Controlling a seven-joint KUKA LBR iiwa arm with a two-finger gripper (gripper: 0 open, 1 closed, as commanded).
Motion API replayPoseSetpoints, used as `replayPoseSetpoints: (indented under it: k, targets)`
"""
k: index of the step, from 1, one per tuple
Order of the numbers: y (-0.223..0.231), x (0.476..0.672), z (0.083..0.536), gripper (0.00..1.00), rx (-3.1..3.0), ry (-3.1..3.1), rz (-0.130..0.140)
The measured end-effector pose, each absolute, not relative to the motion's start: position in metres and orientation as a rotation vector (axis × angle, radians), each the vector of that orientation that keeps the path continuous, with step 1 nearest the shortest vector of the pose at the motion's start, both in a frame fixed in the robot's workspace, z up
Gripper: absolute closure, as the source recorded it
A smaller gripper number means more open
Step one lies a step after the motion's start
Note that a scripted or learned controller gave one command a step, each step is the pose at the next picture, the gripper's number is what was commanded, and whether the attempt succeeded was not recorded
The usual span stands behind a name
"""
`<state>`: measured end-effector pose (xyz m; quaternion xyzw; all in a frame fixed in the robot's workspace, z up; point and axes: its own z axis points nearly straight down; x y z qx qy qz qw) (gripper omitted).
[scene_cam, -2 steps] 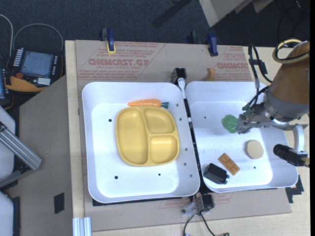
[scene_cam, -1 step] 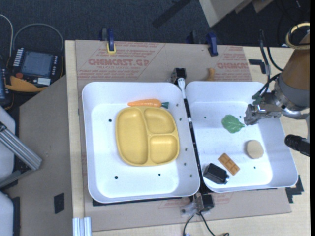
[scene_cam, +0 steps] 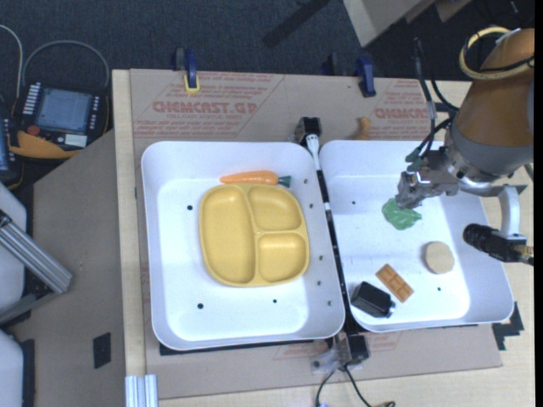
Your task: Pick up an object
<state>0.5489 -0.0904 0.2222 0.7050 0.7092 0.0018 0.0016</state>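
My gripper [scene_cam: 411, 193] hangs over the right bin [scene_cam: 475, 308], its fingertips right above a green leafy object [scene_cam: 400, 214] that lies on the bin floor. Whether the fingers touch the green thing I cannot tell. Further forward in the same bin lie a beige round cookie [scene_cam: 439, 257], a brown cracker [scene_cam: 394, 282] and a small black box [scene_cam: 372, 298]. In the left bin [scene_cam: 170, 253] rests a yellow divided plate [scene_cam: 253, 233], with an orange carrot [scene_cam: 252, 177] just behind it.
The arm's grey and orange wrist [scene_cam: 496, 100] fills the upper right, with a black cable looping beside it. A black part [scene_cam: 492, 242] juts in over the right bin's right edge. Blue clamps [scene_cam: 191, 64] hold the board at the back.
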Motion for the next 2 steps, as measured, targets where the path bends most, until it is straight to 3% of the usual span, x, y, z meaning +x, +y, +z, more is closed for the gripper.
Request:
replayPoseSetpoints:
  k: [2]
  targets:
    - [0.027,0.576,0.233,1.0,2.213,2.228,0.006]
